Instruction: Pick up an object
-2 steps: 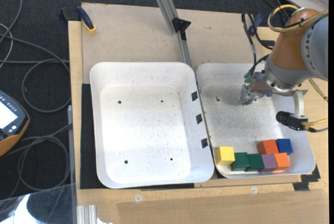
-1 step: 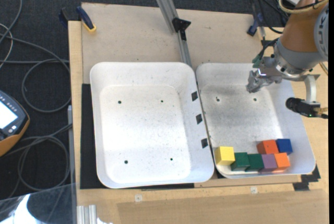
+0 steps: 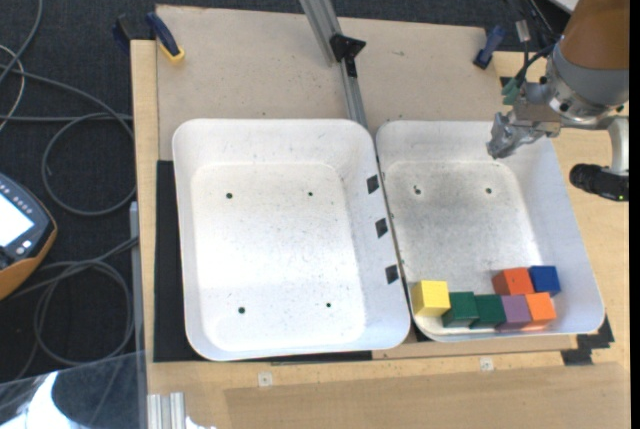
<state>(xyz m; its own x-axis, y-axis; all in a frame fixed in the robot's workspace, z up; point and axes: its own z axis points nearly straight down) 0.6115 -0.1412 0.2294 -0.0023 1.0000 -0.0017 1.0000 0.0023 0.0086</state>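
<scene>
Showing the graspable items: small hard-edged cubes, a yellow block (image 3: pixel 432 296), green blocks (image 3: pixel 476 308), a purple block (image 3: pixel 515 311), orange blocks (image 3: pixel 528 295) and a blue block (image 3: pixel 545 278), clustered touching along the near wall of the right shallow white plastic bin (image 3: pixel 455 207). Judged light, rigid, smooth-faced; the yellow block's free sides suit pinching. The left white bin (image 3: pixel 270 237) adjoins on the wooden desk (image 3: pixel 250 67). The claw (image 3: pixel 503 141) hangs above the far right corner, well apart; its state cannot be told.
</scene>
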